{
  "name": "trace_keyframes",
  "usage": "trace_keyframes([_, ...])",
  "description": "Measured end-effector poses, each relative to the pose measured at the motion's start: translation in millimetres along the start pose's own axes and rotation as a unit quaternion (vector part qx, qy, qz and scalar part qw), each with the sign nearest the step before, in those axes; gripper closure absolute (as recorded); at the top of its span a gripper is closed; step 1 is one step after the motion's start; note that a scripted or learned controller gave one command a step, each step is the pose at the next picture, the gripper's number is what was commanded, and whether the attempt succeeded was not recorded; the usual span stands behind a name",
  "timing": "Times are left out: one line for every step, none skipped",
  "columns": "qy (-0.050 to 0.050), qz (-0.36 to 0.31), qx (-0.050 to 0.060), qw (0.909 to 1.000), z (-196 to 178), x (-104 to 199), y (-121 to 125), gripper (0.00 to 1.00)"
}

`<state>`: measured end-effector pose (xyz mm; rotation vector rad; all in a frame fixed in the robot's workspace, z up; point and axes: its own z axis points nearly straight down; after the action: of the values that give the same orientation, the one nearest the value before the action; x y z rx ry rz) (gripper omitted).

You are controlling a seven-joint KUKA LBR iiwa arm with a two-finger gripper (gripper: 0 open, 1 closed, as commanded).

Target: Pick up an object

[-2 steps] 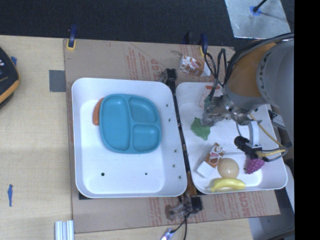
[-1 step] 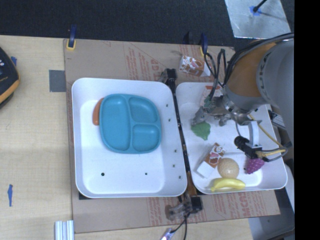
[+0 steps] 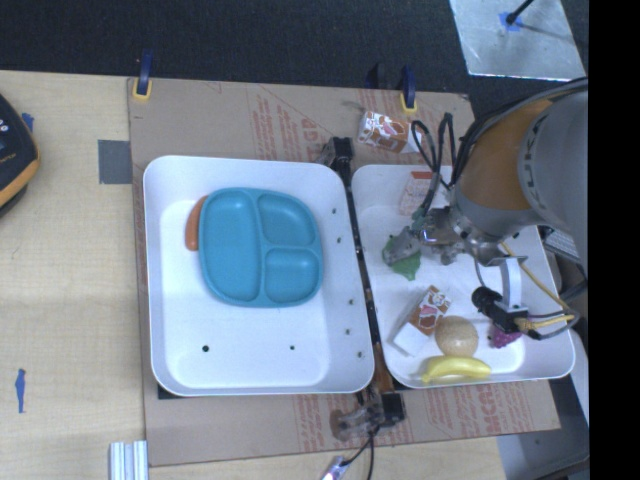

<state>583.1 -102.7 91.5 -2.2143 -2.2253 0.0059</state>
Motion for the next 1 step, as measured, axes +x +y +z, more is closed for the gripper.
trace_keyframes([0.0, 0.0, -0.001, 1.0, -0.5, 6.3, 16.8, 0.0])
